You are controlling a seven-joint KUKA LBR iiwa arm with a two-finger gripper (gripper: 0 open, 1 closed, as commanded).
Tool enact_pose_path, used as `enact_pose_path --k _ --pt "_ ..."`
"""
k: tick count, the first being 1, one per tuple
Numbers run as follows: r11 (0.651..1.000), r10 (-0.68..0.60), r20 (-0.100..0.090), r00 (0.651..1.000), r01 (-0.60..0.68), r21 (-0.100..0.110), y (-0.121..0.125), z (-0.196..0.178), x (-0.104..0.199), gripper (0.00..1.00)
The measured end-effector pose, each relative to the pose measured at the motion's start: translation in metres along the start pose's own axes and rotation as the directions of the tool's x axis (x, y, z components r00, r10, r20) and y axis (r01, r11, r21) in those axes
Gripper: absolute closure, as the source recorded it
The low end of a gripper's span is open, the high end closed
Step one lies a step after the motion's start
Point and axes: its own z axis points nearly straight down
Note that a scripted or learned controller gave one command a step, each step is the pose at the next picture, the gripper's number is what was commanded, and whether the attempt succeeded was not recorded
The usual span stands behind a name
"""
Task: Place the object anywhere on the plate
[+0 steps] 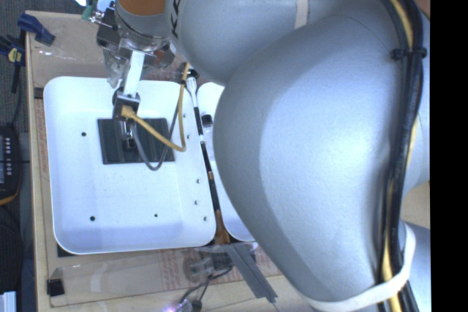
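A dark grey flat square plate (110, 146) lies in the left white bin (80, 223), in its upper middle. My gripper (128, 134) hangs straight down over the plate's centre, very close to its surface or touching it. The gripper's tip is small and dark against the plate. I cannot make out any object between it and the plate, and no loose object shows elsewhere in the bin. A yellow cable loops from the wrist across the plate's right half.
My large grey arm covers nearly all of the right bin (235, 230), leaving a narrow strip along its left rim. A blue clamp (36, 29) sits at the bench's far left corner. A metal bracket (219, 263) stands at the front edge.
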Motion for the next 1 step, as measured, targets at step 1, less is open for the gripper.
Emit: enact_pose_path --k 1 --pt "0.560 -0.828 0.009 0.560 0.828 -0.014 0.0147 -0.1342 -0.0240 1.00"
